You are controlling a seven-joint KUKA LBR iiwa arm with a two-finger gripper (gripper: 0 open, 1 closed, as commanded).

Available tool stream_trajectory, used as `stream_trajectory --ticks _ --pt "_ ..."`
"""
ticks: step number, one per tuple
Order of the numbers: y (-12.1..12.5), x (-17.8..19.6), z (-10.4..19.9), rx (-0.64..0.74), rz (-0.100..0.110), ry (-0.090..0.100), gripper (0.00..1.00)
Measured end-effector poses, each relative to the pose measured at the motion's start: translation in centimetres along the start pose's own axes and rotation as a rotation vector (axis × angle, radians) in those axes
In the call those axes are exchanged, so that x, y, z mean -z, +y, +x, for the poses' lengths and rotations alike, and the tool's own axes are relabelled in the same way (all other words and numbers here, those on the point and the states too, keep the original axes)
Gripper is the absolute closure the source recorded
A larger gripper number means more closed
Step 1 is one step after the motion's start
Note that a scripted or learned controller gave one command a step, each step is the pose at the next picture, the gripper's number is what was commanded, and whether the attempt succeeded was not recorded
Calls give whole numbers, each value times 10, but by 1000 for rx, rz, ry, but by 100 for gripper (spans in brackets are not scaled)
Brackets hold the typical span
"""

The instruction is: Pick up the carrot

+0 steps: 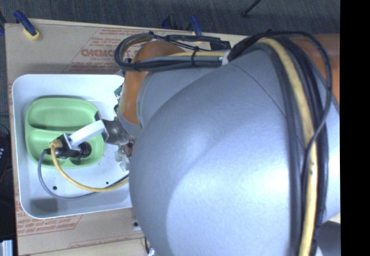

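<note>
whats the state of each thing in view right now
green dish: lying in the left bin, right edge under the arm's hardware
left bin: flat on the bench, holding the dish
arm: reached in low across the bins

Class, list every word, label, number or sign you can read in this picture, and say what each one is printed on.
Large red print on the cardboard behind the white bin: too blurred to read.
Smaller red lines on the cardboard by the bin's near left corner: too small to read.
Green dish and grey arm: no readable text.
</note>
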State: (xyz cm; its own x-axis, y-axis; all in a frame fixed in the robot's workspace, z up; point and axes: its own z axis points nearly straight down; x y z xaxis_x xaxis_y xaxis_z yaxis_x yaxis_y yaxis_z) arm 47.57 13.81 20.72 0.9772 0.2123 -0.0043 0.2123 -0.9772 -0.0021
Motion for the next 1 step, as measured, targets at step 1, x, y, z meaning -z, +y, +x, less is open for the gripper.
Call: stream_trajectory --ticks 1 --pt "0 10 0 5 0 -4 100"
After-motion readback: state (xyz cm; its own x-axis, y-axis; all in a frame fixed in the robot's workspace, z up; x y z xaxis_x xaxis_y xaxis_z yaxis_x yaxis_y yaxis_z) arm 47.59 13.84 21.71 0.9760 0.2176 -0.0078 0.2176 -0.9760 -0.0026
